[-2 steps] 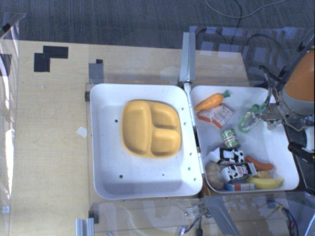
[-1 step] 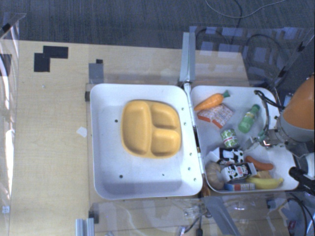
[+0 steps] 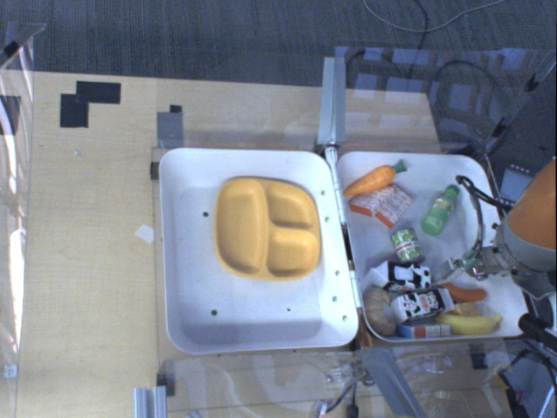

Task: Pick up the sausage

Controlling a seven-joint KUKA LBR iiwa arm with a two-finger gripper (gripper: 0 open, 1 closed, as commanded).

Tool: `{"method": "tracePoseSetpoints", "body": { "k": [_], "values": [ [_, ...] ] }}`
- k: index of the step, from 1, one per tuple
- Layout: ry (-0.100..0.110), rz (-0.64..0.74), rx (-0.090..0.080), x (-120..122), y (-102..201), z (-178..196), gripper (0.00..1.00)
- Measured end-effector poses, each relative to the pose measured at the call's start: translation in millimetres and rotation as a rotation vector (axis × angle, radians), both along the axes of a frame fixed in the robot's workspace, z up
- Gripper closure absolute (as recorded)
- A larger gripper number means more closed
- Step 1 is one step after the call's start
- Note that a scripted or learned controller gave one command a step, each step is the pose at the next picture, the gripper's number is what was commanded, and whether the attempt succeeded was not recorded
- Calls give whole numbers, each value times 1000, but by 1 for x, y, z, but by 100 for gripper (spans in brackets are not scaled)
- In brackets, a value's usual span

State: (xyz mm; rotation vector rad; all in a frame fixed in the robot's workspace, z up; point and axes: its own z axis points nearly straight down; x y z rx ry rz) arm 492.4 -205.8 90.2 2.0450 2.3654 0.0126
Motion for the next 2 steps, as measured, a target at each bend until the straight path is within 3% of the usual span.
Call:
{"method": "tracePoseSetpoints", "body": {
  "k": [1, 2],
  "values": [
    [5, -128, 5, 49, 2, -1, 0],
    [3, -94, 4, -1, 1, 0, 0]
  ]
}}
